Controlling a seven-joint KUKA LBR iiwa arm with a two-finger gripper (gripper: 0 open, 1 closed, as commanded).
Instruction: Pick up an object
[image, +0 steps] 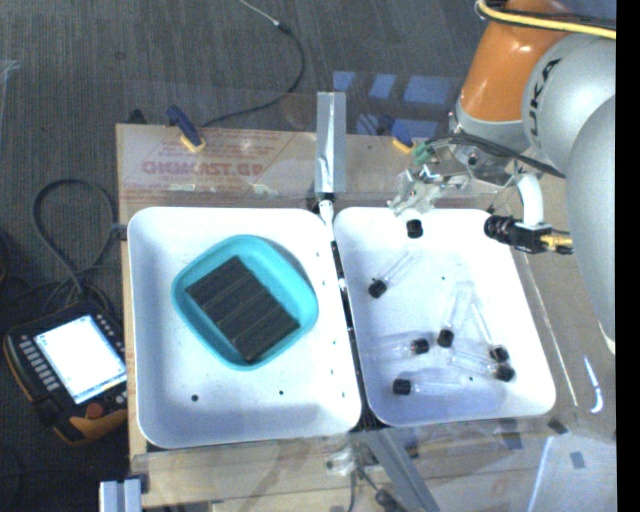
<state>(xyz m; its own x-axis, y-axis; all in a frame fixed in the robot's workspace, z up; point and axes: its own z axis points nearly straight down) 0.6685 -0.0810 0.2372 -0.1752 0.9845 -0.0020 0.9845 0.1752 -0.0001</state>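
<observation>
- Camera view: the two-finger metal gripper (418, 190) hangs over the far rim of the right white bin (535, 400); whether it is open, I cannot tell.
- Clear plastic tubes with black caps (440, 350) lie near that bin's near edge.
- A teal bowl with a dark ribbed pad (245, 300) sits in the left white bin (160, 400).

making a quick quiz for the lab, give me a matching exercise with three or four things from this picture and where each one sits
Things:
1. blue bowl
2. clear vials with black caps
3. teach pendant
4. blue-handled clamp

Places:
A. floor, left of the bench
B. right bin
C. bench's far left corner
D. left bin

Pairs: 1-D, 2-B, 3-A, 4-C
</observation>
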